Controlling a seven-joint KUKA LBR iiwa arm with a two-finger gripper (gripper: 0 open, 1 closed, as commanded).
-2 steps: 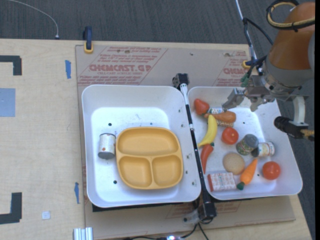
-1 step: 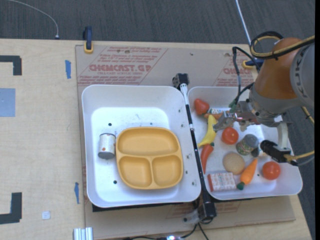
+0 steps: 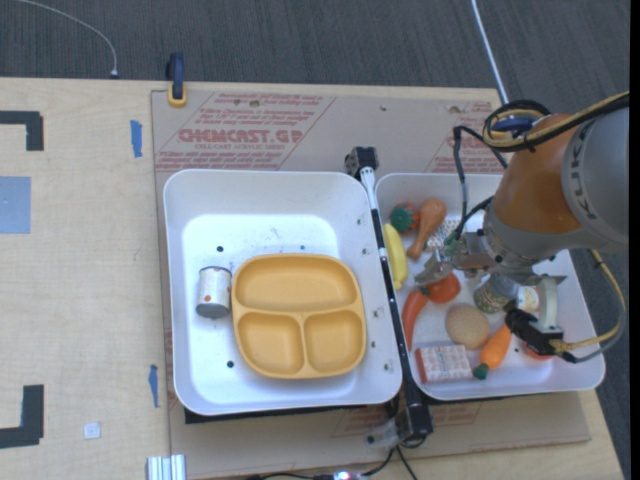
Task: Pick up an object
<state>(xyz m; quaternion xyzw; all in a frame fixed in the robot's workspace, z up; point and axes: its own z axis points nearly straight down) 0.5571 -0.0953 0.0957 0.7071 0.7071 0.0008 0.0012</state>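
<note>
- You saw the arm [image 3: 560, 183] reach over the right bin [image 3: 585, 368].
- Your left bin [image 3: 180, 268] held a yellow tray [image 3: 298, 314], with a can [image 3: 213, 291] touching its left edge.
- The gripper [image 3: 452, 258] hung above a tomato [image 3: 442, 288] amid toy food; I couldn't tell its state.
- A banana [image 3: 396, 253] lay by the left wall.

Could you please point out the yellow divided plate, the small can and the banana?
Yellow divided plate [image 3: 297, 286]: camera view, floor of its long top compartment.
Small can [image 3: 213, 291]: camera view, middle of its side.
Banana [image 3: 397, 255]: camera view, middle of its peel.
</note>
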